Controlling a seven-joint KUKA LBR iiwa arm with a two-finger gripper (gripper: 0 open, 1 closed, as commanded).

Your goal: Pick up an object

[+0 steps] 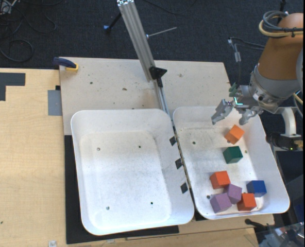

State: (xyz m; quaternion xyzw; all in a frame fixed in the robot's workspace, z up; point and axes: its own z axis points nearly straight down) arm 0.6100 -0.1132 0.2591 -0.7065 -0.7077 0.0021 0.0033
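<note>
An orange block point(234, 134) lies tilted in the upper part of the right bin point(276, 176), just below the gripper point(233, 115). The gripper hangs above it with its two fingers spread apart and nothing between them. Below the orange block sits a dark green cube point(233, 154). Nearer the bin's lower edge a cluster gathers: an orange-red cube point(220, 179), two purple cubes point(234, 192) point(220, 202) touching each other, a small orange-red block point(247, 201) and a blue cube point(256, 187). The left bin point(90, 133) lies alongside. Behind both bins an aluminium rail point(138, 37) slants up from the bench point(106, 84).
</note>
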